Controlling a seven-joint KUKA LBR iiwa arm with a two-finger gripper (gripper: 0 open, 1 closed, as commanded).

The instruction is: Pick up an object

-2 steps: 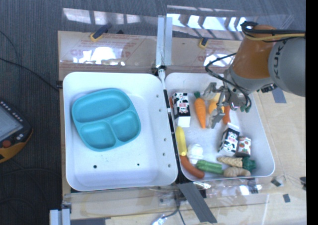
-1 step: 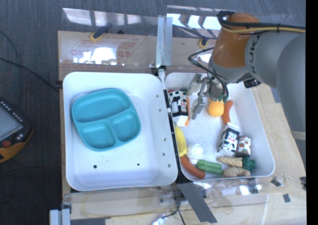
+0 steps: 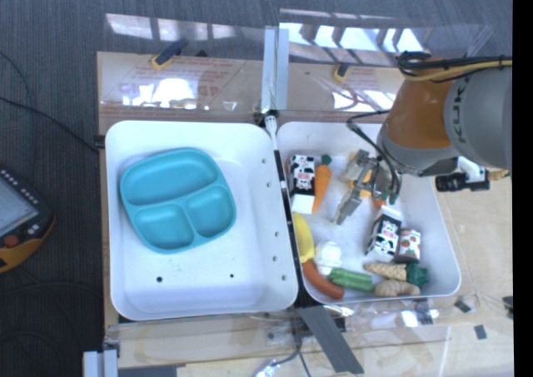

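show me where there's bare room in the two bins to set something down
Left bin: bare floor in front of and right of the blue tray. Right bin: small bare patch at its middle, between the fingers and the toy food along the near edge. Its left side and near edge are crowded.

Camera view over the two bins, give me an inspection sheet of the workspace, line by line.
Surface: wooden bench bearing two white bins, left bin and right bin, side by side.
Job's things: toy food in the right bin, including a carrot, two cow-print cartons, a banana, a green vegetable and a sausage.
Clutter: blue divided tray in the left bin.
Grippers: gripper low over the right bin, fingers apart, nothing between them.
Cables: black cable on the floor at left; black cable by the wrist.
Surroundings: dark carpet; handheld controller at left.
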